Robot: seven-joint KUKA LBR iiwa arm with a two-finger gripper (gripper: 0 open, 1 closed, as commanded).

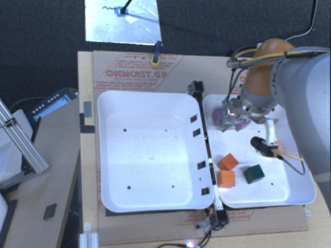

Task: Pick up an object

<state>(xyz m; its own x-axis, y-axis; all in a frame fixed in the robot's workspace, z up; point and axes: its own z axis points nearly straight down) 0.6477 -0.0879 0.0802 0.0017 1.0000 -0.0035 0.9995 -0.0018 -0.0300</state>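
Observation:
My gripper [234, 122] is low over the far left part of the right bin [302, 190], reaching in from the right. A purple thing [217, 116] lies right beside it on its left, partly hidden by it; whether they touch is unclear. Nearer the front of the same bin sit an orange block [227, 162], a second orange block [226, 178] just in front of it, and a dark green block [254, 173] to their right.
The left bin [111, 154] adjoins the right one along a divider with black clips [199, 133]. A shiny metal sheet [122, 14] lies beyond the bench. A grey device [51, 103] and metal rails [20, 143] stand at the left.

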